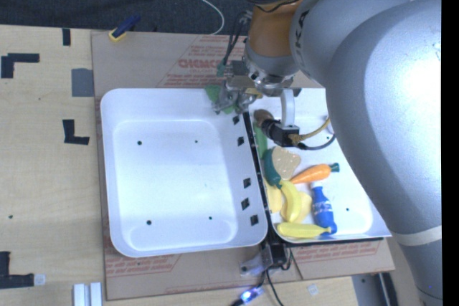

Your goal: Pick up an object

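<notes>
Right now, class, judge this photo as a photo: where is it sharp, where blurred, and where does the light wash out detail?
In the camera view, the carrot and blue bottle in the right bin are fairly sharp; the near arm looms large and soft; the left bin floor is bright, nearly featureless white; the gripper sits in a cluttered, slightly smeared patch.

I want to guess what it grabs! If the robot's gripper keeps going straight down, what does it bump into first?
Probably the green thing at the far right corner of the left bin. The gripper hangs right by it, though height is hard to judge from above.
</notes>
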`<state>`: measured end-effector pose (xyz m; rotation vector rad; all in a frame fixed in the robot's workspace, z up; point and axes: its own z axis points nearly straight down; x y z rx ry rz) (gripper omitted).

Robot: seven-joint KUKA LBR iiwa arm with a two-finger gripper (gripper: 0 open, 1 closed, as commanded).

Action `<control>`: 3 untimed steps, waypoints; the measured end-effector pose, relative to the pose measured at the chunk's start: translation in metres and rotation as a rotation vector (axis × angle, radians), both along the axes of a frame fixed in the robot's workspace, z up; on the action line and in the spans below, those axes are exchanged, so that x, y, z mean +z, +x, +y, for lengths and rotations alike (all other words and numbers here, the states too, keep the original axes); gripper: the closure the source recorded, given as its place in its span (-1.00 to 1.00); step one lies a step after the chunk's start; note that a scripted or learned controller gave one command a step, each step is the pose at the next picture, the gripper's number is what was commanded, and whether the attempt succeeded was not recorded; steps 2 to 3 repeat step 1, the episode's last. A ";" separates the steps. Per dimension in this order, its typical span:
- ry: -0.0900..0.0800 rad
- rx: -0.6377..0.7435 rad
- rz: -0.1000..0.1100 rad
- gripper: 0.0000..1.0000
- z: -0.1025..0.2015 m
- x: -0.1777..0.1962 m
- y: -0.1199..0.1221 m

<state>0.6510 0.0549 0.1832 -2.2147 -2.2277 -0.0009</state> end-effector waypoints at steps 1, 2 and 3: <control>0.000 -0.003 -0.006 1.00 -0.002 0.083 0.019; 0.000 -0.003 -0.006 1.00 -0.002 0.083 0.019; 0.000 -0.003 -0.006 1.00 -0.002 0.083 0.019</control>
